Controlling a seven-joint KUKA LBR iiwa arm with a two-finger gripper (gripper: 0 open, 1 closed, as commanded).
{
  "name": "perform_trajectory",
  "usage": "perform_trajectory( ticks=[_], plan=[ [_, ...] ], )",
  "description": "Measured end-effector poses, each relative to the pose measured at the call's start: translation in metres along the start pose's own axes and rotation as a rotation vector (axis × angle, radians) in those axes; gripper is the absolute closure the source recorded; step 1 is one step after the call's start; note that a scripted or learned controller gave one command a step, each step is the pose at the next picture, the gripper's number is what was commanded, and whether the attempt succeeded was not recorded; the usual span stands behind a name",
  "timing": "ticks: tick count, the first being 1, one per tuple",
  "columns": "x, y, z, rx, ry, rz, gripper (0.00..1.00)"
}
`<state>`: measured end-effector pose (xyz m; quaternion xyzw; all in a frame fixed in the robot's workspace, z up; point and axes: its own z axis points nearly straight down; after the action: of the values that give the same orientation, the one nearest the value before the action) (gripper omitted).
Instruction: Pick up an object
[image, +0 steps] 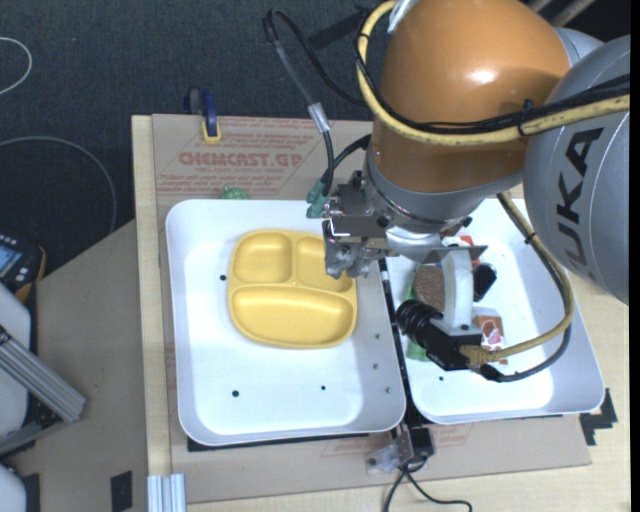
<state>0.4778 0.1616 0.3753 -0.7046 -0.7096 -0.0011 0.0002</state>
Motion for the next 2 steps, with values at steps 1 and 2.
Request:
perform_trajectory(
  ticks=[1, 2],
  plan=[
    [-0.003, 0.002, -0.01, -0.002, -0.001, 0.005, 1.0],
    [-0.002, 0.002, -0.02, -0.004, -0.001, 0.003, 1.0]
  ],
)
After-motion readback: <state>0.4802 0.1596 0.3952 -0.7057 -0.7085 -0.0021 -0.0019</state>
